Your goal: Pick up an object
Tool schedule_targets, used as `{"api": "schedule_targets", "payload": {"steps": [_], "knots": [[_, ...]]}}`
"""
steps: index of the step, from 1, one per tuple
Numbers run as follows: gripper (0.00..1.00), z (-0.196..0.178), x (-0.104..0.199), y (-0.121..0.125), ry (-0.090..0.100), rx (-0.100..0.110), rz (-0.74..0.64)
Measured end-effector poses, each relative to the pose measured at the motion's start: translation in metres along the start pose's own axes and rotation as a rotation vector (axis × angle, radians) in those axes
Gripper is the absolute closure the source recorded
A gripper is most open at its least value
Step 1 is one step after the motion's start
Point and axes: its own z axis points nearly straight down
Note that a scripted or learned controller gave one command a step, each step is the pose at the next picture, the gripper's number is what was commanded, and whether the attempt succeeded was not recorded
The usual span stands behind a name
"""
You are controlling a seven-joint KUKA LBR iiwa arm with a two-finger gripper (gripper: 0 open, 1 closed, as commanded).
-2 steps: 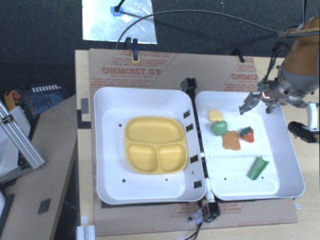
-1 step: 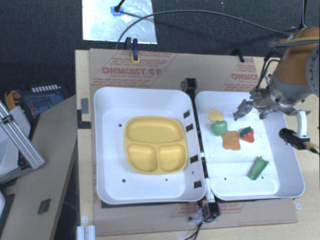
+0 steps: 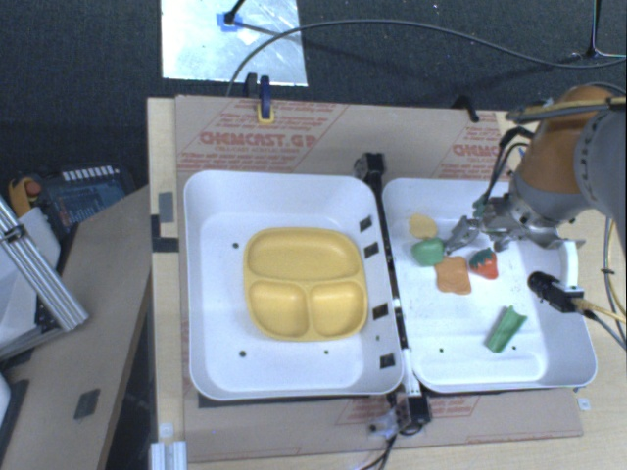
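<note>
The gripper [image 3: 472, 235] is low over the right bin [image 3: 558, 360]. Its fingers are spread apart with nothing between them. An orange piece [image 3: 453, 277] lies just below them, a green ball [image 3: 427, 253] just to their left, and a red piece [image 3: 483, 263] just beside them.

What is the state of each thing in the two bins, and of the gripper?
yellow tray: flat in left bin, compartments bare.
yellow piece: lying in right bin.
round green piece: lying beside gripper.
orange piece: lying flat.
red piece: lying under the arm.
long green piece: lying apart, nearer the front.
</note>
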Motion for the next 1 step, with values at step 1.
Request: {"api": "schedule_targets", "payload": {"steps": [1], "knots": [[1.00,-0.0145,-0.0005,0.0020,-0.002,-0.007,0.000]]}}
